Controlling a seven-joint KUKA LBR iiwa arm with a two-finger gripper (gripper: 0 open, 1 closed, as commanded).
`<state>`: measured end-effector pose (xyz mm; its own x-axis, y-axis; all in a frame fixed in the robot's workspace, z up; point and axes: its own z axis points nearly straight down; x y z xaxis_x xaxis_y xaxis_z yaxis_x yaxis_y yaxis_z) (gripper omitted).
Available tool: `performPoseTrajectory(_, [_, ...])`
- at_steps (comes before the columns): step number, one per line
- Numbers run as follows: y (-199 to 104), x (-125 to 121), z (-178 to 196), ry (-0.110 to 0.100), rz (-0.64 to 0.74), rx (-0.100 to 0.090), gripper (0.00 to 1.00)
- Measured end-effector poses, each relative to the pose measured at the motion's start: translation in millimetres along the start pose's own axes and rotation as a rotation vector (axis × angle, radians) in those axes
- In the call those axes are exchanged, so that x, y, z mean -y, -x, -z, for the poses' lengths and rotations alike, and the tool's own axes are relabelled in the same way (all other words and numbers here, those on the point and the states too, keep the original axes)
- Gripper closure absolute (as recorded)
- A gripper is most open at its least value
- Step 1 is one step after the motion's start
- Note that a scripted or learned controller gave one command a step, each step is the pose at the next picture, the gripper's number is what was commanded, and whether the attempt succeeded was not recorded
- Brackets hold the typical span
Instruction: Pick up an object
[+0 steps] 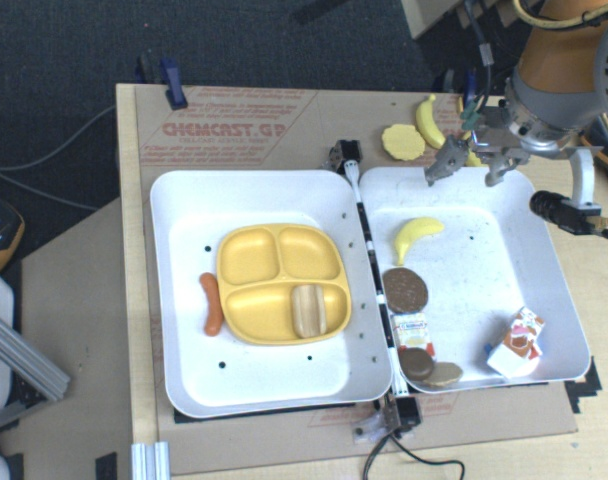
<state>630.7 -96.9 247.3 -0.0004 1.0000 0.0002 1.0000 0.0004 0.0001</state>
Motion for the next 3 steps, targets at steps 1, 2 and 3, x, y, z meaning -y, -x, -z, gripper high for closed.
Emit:
performPoseTrajectory(1, [-4,94,-85,-0.015,-0.003,-0.003,0.0])
performPoseTrajectory(2, [-4,48,-134,0.002,0.001,0.001,0.0])
performPoseTrajectory(3, [6,-39,-164,0.006,0.003,0.002,0.0])
